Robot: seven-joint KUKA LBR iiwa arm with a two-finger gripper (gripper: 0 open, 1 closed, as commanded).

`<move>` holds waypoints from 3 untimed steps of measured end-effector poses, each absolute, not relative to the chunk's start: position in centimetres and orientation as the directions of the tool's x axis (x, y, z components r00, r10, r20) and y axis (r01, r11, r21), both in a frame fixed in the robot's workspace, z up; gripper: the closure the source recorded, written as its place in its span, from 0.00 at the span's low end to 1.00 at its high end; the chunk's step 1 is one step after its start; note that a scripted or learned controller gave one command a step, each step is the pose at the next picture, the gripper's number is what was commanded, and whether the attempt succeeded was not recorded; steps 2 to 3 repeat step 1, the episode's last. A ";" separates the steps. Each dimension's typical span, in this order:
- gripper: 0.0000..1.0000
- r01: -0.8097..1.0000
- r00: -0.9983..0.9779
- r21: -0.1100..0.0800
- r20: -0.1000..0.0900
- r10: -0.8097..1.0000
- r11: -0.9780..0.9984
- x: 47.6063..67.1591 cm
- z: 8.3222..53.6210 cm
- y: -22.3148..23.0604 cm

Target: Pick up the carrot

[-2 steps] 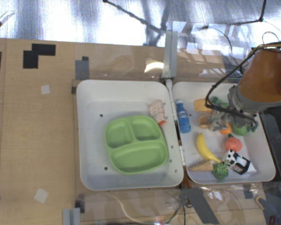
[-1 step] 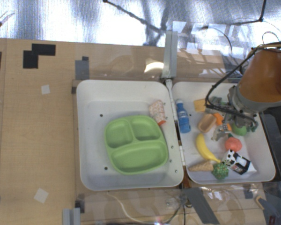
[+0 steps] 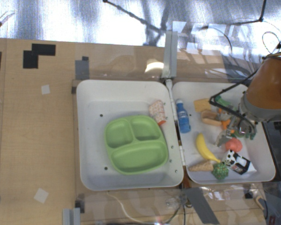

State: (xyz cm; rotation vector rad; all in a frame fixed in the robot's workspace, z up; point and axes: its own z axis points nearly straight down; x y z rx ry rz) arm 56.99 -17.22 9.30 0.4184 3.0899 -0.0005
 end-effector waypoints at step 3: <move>1.00 0.259 -0.965 0.002 -0.048 0.259 0.966 57.7 10.9 -17.2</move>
